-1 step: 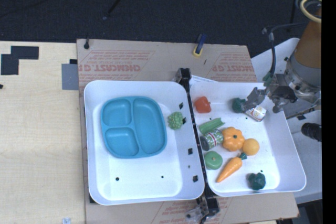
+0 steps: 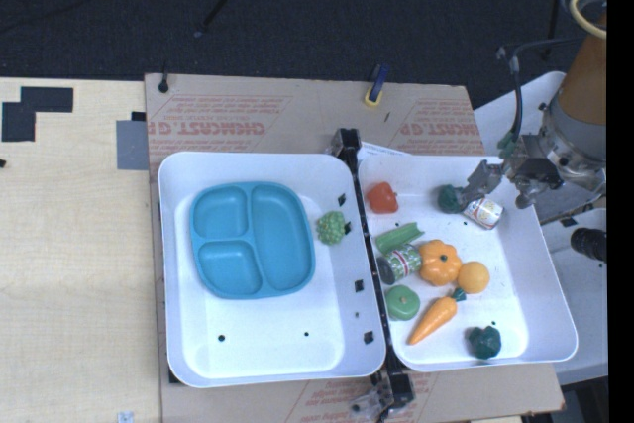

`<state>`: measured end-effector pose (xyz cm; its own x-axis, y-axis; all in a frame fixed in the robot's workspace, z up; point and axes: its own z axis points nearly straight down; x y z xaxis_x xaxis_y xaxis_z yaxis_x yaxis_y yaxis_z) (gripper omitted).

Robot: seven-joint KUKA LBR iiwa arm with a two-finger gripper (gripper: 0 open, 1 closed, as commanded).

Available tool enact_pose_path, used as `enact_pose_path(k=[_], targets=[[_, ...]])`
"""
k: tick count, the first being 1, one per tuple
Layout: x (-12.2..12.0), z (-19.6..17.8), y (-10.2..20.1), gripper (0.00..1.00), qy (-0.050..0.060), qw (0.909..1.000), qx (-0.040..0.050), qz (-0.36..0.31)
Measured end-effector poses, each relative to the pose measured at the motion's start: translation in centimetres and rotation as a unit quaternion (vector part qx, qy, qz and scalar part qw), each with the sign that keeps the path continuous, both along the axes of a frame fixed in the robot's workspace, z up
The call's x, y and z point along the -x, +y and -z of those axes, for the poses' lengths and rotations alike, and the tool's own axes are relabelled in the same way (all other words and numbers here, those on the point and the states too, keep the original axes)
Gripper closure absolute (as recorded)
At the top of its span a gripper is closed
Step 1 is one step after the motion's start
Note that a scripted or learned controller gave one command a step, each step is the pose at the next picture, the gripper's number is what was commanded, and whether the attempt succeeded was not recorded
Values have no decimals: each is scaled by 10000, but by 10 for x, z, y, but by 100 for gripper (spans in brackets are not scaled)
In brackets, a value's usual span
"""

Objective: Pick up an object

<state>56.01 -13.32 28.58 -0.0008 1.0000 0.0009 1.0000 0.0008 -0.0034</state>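
the gripper (image 2: 492, 191) sits at the upper right of the right bin (image 2: 550, 297), fingers spread around a small silver can (image 2: 484, 212) without clamping it. a dark green piece (image 2: 452, 199) lies just left of it. lower in that bin: red piece (image 2: 382, 198), green pod (image 2: 398, 237), pumpkin (image 2: 439, 263), orange (image 2: 473, 277), carrot (image 2: 433, 319). the left bin (image 2: 178, 312) holds a blue plate (image 2: 250, 240) and broccoli (image 2: 331, 229).

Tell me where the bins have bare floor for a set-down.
Left bin: bare along its front, below the blue tray. Right bin: open at its right side, beyond the orange. Crowded around the pumpkin and carrot.
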Motion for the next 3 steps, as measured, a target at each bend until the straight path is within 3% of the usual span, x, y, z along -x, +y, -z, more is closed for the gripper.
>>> enact_pose_path(k=[1,3], targets=[[-7,53,8,0,19,10000,-4,1],[3,144,2,0,19,10000,-4,5]])
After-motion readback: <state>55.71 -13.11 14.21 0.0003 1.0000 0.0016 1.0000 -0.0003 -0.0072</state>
